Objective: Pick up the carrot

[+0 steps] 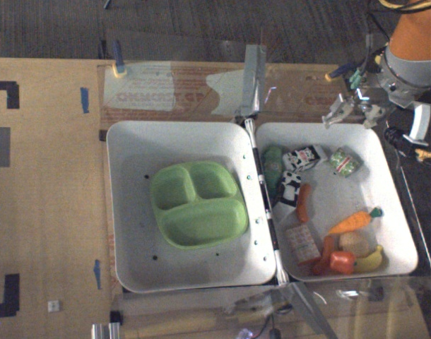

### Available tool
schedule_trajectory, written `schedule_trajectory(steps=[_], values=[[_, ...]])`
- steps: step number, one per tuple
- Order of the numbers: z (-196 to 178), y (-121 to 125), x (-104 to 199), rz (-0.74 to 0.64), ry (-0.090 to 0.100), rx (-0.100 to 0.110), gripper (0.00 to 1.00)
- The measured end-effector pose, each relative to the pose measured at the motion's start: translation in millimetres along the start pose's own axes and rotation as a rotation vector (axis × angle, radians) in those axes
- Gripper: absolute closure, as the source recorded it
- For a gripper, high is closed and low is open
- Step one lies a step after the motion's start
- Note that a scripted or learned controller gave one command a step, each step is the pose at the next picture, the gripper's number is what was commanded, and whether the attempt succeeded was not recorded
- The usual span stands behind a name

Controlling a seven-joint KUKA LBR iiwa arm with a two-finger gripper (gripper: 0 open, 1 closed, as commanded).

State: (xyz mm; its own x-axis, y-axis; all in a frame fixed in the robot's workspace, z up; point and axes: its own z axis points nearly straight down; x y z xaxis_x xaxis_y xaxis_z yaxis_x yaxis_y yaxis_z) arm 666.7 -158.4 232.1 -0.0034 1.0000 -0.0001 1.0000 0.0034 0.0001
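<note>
The carrot (pixel 355 221), orange with a green top, lies in the right bin (pixel 403 210) toward its near right, tilted with the green end pointing right. My gripper (pixel 352 111) hangs over the far edge of the right bin, well behind the carrot. Its fingers (pixel 335 114) are spread apart with nothing between them.
The right bin also holds a green wrapped item (pixel 345 162), two black-and-white cartons (pixel 302 157), a red sausage (pixel 303 202), a green vegetable (pixel 273 167), a banana (pixel 371 260), a red pepper (pixel 340 261) and a patterned packet (pixel 301 243). A green divided plate (pixel 198 205) sits in the left bin.
</note>
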Motion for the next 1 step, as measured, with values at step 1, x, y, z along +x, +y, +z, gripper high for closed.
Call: schedule_trajectory(steps=[1], values=[[109.3, -57.6, -40.1, 0.146, -0.001, 0.000, 0.00]])
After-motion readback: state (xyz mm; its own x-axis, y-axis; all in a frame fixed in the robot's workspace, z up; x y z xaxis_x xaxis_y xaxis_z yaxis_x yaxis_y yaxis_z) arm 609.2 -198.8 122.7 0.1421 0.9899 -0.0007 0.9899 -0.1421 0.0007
